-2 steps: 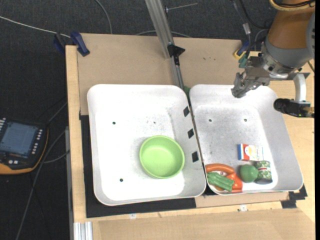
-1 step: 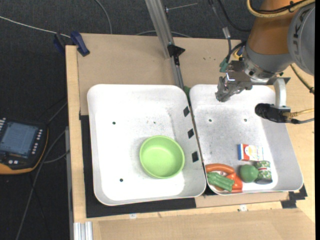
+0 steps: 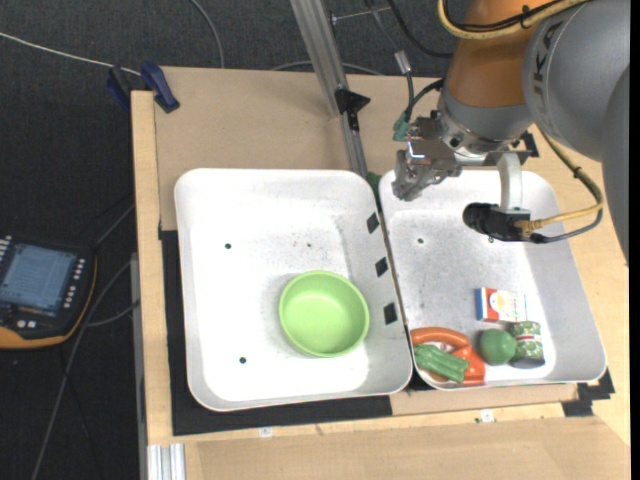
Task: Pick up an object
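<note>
Two white bins sit side by side on the bench. The left bin [image 3: 215, 218] carries one green bowl [image 3: 323, 314] near its front right corner. The right bin [image 3: 560, 268] has four things clustered along its front edge: an orange-and-green piece [image 3: 445, 355], a green ball [image 3: 495, 346], a small carton [image 3: 499, 304] and a can [image 3: 528, 341]. The gripper [image 3: 410, 181] hangs over the right bin's back left corner, well apart from them; how far it is open cannot be told.

grey arm with orange band reaching in from the right, hand [image 3: 410, 183] pointing down
</note>
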Tool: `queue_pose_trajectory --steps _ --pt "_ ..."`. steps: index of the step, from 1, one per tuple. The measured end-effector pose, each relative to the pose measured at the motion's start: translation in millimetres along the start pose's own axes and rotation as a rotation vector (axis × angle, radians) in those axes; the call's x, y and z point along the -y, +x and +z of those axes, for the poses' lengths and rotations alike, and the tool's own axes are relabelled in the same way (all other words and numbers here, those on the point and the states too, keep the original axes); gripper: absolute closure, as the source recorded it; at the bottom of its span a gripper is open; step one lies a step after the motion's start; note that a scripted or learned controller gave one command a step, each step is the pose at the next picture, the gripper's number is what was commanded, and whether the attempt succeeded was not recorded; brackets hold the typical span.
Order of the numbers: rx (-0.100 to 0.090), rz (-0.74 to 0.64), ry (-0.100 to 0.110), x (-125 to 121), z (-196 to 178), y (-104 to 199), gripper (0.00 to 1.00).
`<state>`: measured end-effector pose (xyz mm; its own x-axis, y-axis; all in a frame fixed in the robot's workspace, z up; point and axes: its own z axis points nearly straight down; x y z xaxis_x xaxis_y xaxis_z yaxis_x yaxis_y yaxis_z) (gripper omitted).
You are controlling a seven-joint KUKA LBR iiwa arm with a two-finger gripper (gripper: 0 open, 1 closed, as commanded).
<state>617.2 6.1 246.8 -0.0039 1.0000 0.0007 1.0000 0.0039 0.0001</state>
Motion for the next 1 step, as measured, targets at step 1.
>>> queue_pose_trajectory --steps 1 --pt "0.0 -0.001 0.001 2.6 13.5 53.1 1.0"
